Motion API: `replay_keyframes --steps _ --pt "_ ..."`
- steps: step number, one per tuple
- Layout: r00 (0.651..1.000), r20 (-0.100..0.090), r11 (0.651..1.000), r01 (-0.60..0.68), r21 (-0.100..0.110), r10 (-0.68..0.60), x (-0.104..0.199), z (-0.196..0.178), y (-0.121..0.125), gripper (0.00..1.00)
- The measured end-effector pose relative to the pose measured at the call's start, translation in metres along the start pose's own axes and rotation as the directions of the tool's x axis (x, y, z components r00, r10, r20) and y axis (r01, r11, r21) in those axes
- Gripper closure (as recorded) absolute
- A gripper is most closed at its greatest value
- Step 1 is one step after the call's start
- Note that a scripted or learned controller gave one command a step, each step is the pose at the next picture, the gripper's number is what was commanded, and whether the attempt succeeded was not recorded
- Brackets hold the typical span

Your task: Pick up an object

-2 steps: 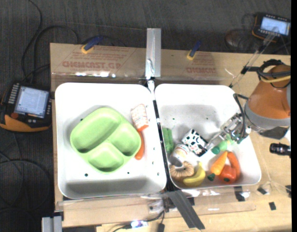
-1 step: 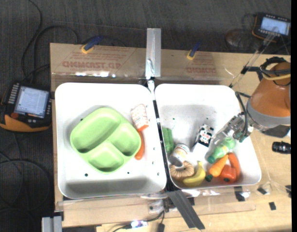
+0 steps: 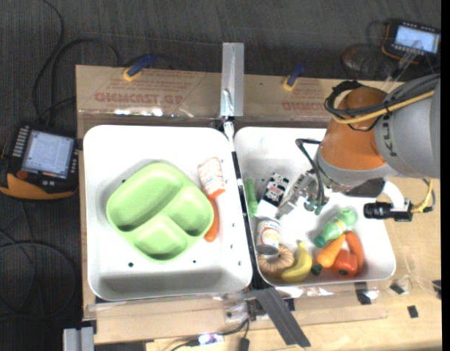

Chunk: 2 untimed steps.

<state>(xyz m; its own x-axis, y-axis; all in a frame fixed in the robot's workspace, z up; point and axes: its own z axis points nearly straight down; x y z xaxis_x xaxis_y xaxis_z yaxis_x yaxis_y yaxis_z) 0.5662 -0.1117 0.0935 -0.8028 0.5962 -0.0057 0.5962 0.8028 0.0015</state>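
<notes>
My gripper (image 3: 301, 196) hangs low in the middle of the right bin (image 3: 265, 146), under the orange-banded wrist (image 3: 353, 141). Just to its left lies a small black-and-white box (image 3: 276, 189), and a white-topped can (image 3: 268, 232) sits below that. To the gripper's lower right lies a green bottle (image 3: 334, 227). At the bin's near end a carrot (image 3: 331, 251) and a red pepper (image 3: 349, 258) lie together. A banana (image 3: 301, 263) and a brown ring doughnut (image 3: 274, 258) rest beside them. I see nothing clearly held.
The left bin (image 3: 100, 269) holds a green divided tray (image 3: 160, 209), a white-and-orange packet (image 3: 211, 175) and a thin orange stick (image 3: 212, 221) along its right wall. A metal divider (image 3: 232, 79) stands behind the bins. Black cables run by the wrist.
</notes>
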Motion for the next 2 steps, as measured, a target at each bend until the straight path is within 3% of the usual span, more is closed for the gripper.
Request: replay_keyframes --steps 1,2 --pt "0.86 -0.001 0.86 -0.511 0.006 0.511 0.018 -0.129 0.022 1.0" --pt "0.869 -0.002 0.869 -0.494 0.006 0.494 0.051 -0.204 0.014 1.0"
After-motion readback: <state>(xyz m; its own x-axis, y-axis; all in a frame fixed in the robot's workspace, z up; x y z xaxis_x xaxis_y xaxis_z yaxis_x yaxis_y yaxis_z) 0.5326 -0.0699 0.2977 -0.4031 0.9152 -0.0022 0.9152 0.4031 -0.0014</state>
